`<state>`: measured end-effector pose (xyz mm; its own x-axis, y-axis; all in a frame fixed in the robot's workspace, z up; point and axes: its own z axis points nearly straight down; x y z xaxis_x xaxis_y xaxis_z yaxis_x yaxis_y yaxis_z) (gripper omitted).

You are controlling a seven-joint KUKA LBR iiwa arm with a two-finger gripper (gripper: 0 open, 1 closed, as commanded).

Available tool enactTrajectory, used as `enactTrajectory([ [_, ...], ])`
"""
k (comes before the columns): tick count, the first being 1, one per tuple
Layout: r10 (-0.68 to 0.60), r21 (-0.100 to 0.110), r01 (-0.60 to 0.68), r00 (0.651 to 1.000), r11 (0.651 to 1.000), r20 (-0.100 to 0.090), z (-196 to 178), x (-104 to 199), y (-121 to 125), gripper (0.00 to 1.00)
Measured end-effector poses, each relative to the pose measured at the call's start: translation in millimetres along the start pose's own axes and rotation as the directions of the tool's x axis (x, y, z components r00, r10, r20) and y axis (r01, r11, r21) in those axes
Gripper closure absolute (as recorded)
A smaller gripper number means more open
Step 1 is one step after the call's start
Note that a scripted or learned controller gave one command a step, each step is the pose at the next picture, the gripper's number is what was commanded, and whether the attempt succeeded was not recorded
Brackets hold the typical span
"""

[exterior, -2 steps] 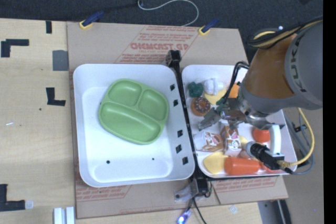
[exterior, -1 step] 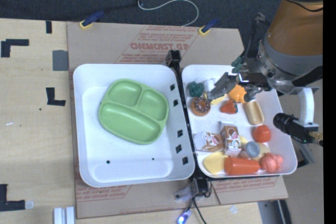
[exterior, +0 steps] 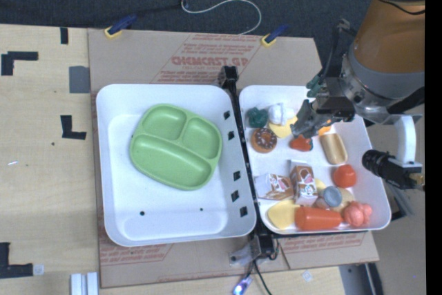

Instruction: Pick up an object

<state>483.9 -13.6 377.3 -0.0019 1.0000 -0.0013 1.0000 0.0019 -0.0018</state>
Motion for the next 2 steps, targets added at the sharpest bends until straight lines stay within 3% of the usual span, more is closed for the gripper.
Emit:
enactTrajectory([
  [1,-0.006,-0.003,0.006,1.0,1.0,-0.002,-25.0,66.6,-0.1,1.0],
  [2,-0.009,-0.008,0.009,1.0,1.0,-0.004,-93.5,144.5,-0.1,1.0],
])
